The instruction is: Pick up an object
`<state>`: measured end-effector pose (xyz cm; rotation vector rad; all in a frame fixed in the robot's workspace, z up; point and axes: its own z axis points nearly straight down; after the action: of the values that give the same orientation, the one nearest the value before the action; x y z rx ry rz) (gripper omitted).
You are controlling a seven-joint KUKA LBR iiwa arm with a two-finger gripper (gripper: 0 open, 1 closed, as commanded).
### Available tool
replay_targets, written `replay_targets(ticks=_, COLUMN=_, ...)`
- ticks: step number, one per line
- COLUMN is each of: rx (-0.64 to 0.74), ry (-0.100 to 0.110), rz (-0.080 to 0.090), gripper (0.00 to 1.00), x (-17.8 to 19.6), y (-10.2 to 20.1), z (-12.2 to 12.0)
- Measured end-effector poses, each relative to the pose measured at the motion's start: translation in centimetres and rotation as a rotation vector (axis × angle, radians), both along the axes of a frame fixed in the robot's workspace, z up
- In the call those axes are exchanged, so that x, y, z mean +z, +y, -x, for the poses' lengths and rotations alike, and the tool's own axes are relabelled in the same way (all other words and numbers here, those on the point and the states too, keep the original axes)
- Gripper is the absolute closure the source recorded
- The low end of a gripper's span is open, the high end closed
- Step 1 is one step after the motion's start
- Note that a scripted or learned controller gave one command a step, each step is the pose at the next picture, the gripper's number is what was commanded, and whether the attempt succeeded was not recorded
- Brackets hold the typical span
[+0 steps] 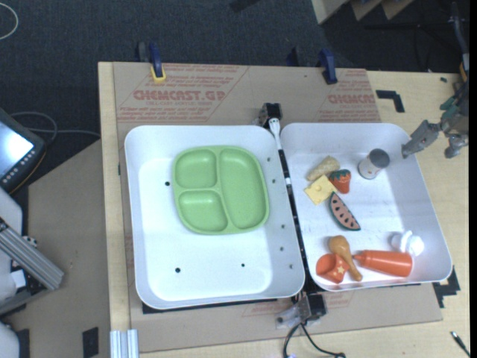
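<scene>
The claw (436, 133) hangs at the right bin's (387, 200) far edge; its state I cannot tell; the cylinder (373, 162) lies just left of it.

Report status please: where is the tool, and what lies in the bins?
Tool at right bin's far right edge, holding nothing. Toy foods untouched in right bin: carrot, watermelon slice, cheese. Green divided plate in left bin. Nothing blocking.

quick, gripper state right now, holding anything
Gripper: at the right bin's far right corner, above its rim, nothing between its fingers; open or shut cannot be told.
</scene>
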<state>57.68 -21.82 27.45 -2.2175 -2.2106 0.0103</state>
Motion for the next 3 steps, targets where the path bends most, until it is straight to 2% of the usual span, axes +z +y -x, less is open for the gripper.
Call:
replay_targets(ticks=1, rx=0.003, ry=-0.012, rz=0.003, gripper=0.0, x=0.7, y=0.1, z=-0.2)
replay_targets(ticks=2, rx=0.003, ry=-0.008, rz=0.001, gripper=0.0, x=-4.3, y=0.8, z=0.6)
replay_targets(ticks=3, rx=0.004, ry=-0.008, rz=0.001, gripper=0.0, x=-8.8, y=1.0, z=-0.1)
